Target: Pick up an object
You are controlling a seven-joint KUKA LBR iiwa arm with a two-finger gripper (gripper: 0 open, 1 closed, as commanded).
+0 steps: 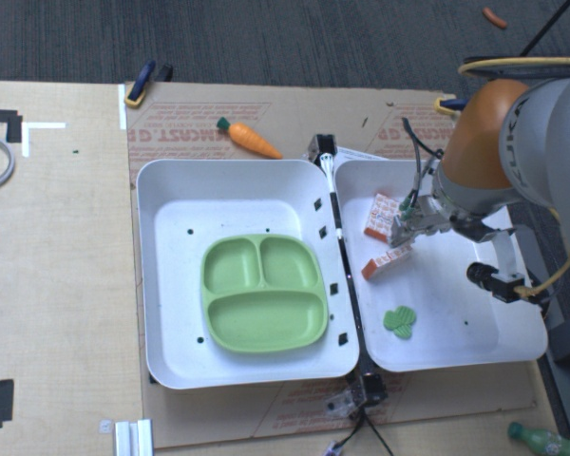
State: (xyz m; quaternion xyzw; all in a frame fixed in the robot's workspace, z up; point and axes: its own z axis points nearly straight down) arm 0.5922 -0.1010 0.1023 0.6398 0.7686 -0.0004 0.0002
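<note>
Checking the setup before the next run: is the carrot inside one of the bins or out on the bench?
Out. The carrot lies on the cardboard behind the left bin, beyond its far rim, touching neither bin.

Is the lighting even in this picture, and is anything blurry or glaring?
Camera view: soft, even light; the green plate casts only a faint shadow in the left bin; the right bin is bright white without harsh glare; the gripper area is dark, small and hard to make out.

Red-white packet [381, 216], red-ended box [384, 263], green piece [399, 321]: right bin.
</note>
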